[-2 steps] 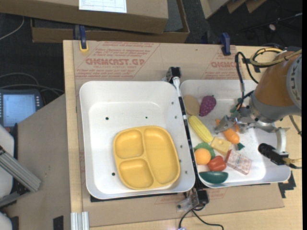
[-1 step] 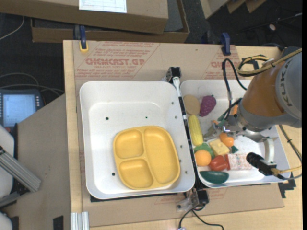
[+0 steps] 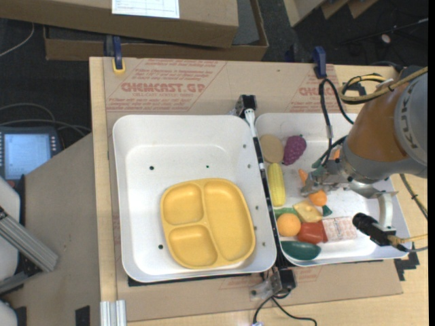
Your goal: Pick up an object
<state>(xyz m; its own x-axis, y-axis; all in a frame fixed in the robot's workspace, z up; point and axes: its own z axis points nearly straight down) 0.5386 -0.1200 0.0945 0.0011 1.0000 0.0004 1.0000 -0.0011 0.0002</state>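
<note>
— Clutter around your gripper (image 3: 318, 182)?
— Corn (image 3: 276, 183) lies left of it, purple grapes (image 3: 294, 149) above, an orange (image 3: 288, 224) and red piece (image 3: 312, 233) below, all in the right bin (image 3: 380, 250).
— Fingers?
— You can't tell; the wrist hides them. A small orange piece (image 3: 317, 198) sits just beneath.

A robotics lab: a plywood bench (image 3: 170, 87) clamped under cables (image 3: 360, 87), cardboard boxes (image 3: 136, 5), and a control pendant (image 3: 27, 153) at left.
</note>
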